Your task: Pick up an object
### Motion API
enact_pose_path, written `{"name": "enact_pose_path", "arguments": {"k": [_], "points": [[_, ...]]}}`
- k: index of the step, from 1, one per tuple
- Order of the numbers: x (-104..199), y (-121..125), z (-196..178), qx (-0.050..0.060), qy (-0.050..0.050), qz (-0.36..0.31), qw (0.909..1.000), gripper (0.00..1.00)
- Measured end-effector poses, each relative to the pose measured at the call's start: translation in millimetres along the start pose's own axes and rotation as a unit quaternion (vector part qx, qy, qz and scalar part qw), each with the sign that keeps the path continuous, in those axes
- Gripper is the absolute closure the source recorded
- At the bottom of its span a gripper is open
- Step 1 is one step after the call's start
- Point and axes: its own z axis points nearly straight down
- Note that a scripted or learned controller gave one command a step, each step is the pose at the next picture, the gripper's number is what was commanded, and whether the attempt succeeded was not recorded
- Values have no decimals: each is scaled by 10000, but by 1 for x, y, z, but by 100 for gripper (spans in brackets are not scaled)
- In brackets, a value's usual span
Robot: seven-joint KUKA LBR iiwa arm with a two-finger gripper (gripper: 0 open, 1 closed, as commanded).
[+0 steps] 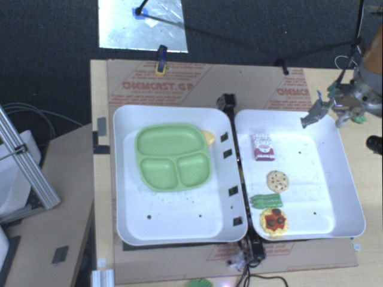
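Observation:
The right bin [335,178] holds a small red and white carton [262,146], a round brown cookie [277,180], a green pod [266,200] and a yellow piece with red spots [273,221], all along its left side. My gripper [328,117] hangs over the bin's far right corner, up and to the right of the carton. It is open, with nothing between its fingers [312,116]. The arm comes in from the right edge.
In the left bin [128,220] lies a green divided plate [173,157], and a small yellow object [207,137] peeks out at its far right corner. A black divider strip [230,160] runs between the bins. A metal sheet [142,17] lies on the floor beyond the bench.

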Motion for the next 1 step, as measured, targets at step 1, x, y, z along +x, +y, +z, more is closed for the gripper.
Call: {"name": "enact_pose_path", "arguments": {"k": [1], "points": [[30,-40,61,42,17,8,10000,0]]}}
